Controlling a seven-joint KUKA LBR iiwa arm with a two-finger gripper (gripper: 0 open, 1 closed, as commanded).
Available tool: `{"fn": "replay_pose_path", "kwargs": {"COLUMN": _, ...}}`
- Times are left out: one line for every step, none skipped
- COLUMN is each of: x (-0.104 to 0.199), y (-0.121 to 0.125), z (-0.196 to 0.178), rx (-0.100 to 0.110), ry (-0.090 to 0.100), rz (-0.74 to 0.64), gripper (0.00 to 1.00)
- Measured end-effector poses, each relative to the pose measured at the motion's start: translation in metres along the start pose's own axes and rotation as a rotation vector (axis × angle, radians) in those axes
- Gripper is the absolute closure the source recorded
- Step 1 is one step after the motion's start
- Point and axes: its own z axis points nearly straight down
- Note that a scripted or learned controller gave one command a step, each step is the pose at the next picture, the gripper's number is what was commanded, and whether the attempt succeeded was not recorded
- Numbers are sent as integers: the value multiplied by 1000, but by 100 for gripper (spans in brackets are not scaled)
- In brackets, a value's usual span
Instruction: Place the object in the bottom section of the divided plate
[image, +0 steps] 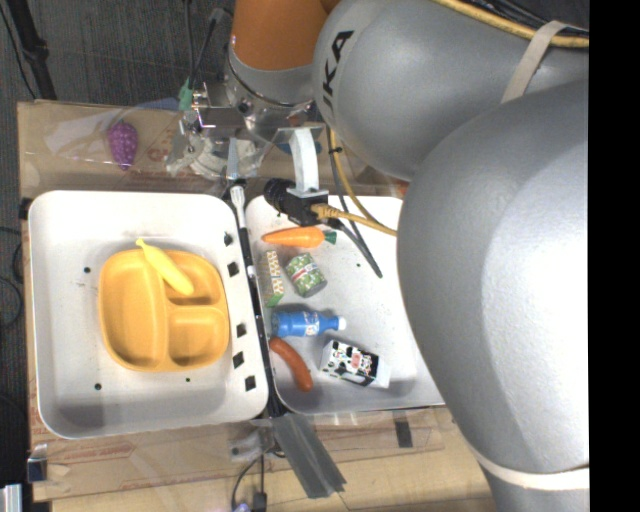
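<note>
A yellow divided plate (160, 315) lies in the left bin (60, 400). A yellow banana-shaped piece (166, 268) rests slanted across the plate's upper part, its top end poking over the rim. The gripper (222, 140) hangs below the orange-banded wrist, over the far edge of the bench where the two bins meet, well away from the plate. I see nothing held in it.
The right bin (400, 395) holds a carrot (293, 238), a green packet (305, 275), a blue bottle (305, 323), a red sausage (292, 364) and a black-and-white carton (350, 363). A purple toy (122, 142) lies behind the left bin. The bulky arm covers the right side.
</note>
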Motion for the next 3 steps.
{"fn": "replay_pose_path", "kwargs": {"x": 0, "y": 0, "z": 0, "rx": 0, "ry": 0, "rz": 0, "gripper": 0}}
{"fn": "replay_pose_path", "kwargs": {"x": 0, "y": 0, "z": 0, "rx": 0, "ry": 0, "rz": 0, "gripper": 0}}
{"fn": "replay_pose_path", "kwargs": {"x": 0, "y": 0, "z": 0, "rx": 0, "ry": 0, "rz": 0, "gripper": 0}}
